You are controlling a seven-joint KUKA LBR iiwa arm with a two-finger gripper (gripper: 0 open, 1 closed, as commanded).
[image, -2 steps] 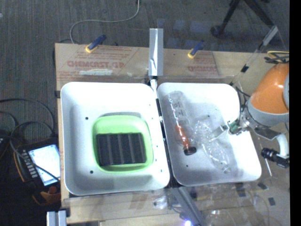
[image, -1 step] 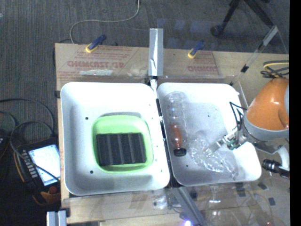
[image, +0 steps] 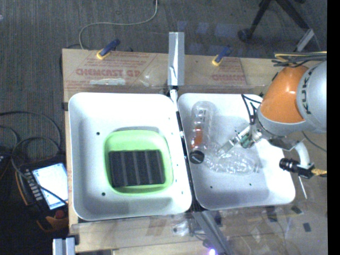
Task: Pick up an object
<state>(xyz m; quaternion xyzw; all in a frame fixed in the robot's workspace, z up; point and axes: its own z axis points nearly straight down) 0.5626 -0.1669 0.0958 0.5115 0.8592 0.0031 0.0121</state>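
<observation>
Grey carpet is seen around the bench, with the legs of a wheeled chair at the top right and a thin cable looped at the top. A cardboard sheet is laid on the bench and held by 2 blue and yellow clamps. On it, 2 white bins are set side by side, touching along their inner edges. The left bin is occupied by a green tray-like object with a dark ribbed insert. The right bin is occupied by a clear plastic bottle, lying lengthwise near the bin's left wall with its black cap toward the camera, and by a crumpled clear plastic wrapper just beside it. The arm, grey with an orange band, is reached in from the right over the right bin. The gripper is lowered close to the upper edge of the wrapper. How far apart it stands cannot be told, and nothing is seen to be held. A small device with a lit screen is seen on the floor at the left.
</observation>
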